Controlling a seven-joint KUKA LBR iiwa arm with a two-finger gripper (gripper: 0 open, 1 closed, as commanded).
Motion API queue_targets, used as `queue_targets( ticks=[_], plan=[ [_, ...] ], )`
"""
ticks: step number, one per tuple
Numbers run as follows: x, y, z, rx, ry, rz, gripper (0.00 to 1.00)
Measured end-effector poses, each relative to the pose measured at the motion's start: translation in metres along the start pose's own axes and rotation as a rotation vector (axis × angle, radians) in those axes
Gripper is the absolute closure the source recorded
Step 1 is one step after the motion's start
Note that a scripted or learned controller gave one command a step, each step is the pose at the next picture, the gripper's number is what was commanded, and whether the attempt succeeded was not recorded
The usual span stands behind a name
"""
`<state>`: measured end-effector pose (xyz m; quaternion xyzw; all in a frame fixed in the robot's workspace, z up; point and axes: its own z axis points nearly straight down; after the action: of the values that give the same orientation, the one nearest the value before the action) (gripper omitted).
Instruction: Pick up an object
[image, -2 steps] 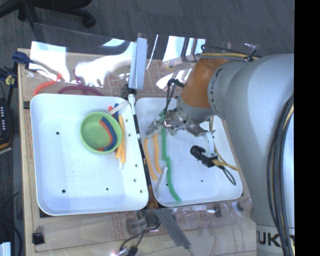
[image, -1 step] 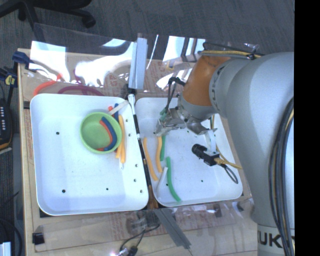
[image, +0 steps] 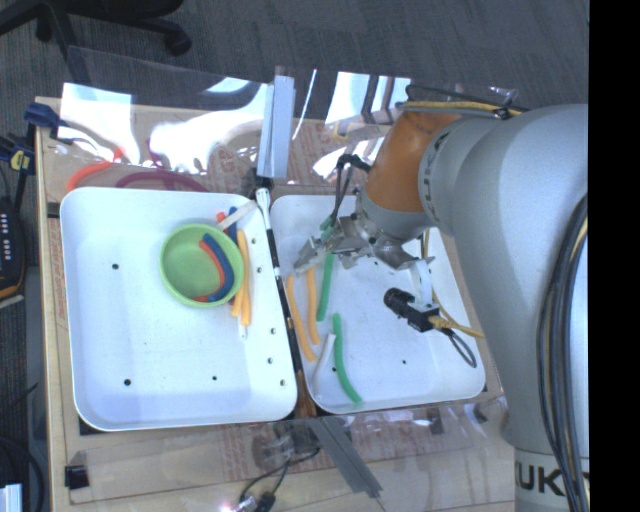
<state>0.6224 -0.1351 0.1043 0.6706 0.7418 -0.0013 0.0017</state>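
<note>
A: Where do we stand with the gripper?

B: We see it low over the right bin, toward that bin's eleven o'clock corner, with the arm coming in from three o'clock. Its tip sits right at the top end of a green stick.

A: Do we have that stick?

B: We cannot tell. The fingers are a small grey tangle here, and whether they are spread or closed is not readable, so we claim no hold.

A: Which way does the stick run?

B: Its long axis runs roughly twelve to six, leaning slightly, and it trails off toward six o'clock from the gripper. Just beside it at nine o'clock lie orange sticks, nearly parallel. A second, curved green piece lies further toward six, apart from the first.

A: So what does the pick turn on?

B: In our judgement, on closing across the stick's short width, nine to three, without catching the orange neighbours.

A: And the left bin?

B: It has a green bowl, well apart from the gripper.
</note>
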Motion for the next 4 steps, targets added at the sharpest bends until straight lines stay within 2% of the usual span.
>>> queue_targets(
  ticks=[1, 2, 3, 4],
  plan=[
    [0.0, 0.0, -0.01, 0.0, 0.0, -0.002, 1.0],
    [0.0, 0.0, -0.01, 0.0, 0.0, -0.002, 0.0],
    [0.004, 0.0, 0.011, 0.002, 0.003, 0.0, 0.0],
    [0.003, 0.001, 0.0, 0.001, 0.0, -0.003, 1.0]
  ],
)
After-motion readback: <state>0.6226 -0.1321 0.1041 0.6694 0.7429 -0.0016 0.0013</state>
